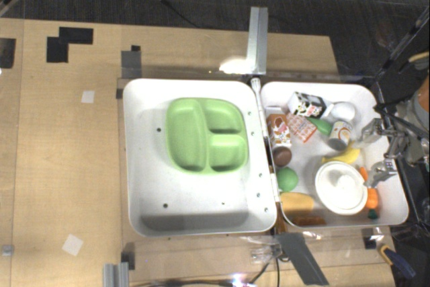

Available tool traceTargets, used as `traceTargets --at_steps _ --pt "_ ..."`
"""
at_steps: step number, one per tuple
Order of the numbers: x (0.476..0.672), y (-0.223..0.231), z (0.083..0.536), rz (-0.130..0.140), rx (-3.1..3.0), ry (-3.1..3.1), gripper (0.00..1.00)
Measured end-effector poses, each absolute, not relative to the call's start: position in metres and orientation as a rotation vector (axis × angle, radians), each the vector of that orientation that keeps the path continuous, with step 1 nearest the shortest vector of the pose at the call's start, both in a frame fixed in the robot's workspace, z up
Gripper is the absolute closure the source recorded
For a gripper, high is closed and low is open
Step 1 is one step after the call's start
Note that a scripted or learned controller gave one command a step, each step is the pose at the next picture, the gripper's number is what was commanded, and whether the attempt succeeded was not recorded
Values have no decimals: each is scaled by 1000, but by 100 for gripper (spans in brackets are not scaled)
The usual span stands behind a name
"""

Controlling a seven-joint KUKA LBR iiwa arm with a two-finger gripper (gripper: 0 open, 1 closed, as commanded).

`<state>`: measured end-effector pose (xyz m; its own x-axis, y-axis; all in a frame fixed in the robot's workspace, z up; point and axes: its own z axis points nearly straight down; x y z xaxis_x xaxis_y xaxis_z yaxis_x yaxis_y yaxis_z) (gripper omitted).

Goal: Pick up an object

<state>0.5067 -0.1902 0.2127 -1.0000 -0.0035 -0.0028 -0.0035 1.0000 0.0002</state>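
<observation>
The right bin (396,212) holds several small objects: a white bowl (341,186), a yellow banana (344,157), a green ball (287,179), a brown ball (283,156), a yellow block (297,201), an orange piece (371,199), a black-and-white carton (306,105) and a small can (338,135). My gripper (378,152) hangs over the bin's right rim, just right of the banana and the bowl. Its two metal fingers are spread apart, with nothing between them.
The left bin (144,165) holds a green divided plate (205,134). A metal post (258,40) stands behind the wall where the two bins meet. Cables and the arm's body crowd the right edge of the bench.
</observation>
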Motion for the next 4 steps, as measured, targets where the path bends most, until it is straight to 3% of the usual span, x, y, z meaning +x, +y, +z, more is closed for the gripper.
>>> traceTargets --at_steps 1,2,4 --pt "500 -202 116 -3 -212 3128 0" --pt "499 -206 91 -9 -140 3121 0" --pt "500 -191 91 -16 -115 3117 0"
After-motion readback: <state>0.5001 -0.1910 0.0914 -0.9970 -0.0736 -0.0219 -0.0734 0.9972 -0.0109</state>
